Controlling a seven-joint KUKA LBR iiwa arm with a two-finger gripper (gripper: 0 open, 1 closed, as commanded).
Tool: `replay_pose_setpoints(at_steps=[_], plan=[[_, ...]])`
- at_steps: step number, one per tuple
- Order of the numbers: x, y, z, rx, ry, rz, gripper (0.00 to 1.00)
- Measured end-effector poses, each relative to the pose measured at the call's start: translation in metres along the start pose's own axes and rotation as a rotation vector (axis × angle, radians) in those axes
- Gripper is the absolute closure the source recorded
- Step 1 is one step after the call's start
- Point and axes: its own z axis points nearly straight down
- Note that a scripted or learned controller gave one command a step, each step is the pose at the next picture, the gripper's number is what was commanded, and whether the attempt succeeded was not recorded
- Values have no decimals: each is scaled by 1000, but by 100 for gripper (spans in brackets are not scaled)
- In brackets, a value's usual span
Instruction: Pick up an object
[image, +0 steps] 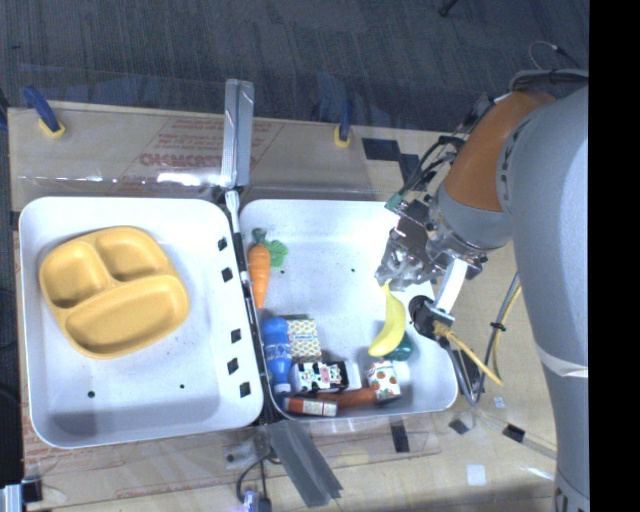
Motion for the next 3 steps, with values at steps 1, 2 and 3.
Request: replay_pose_setpoints(at_steps=[1, 2, 3], plan=[[-10, -15, 125, 4, 0, 16, 100], [-65, -29, 138, 4, 16, -182, 100], [13, 53, 40, -2, 1, -157, 100]])
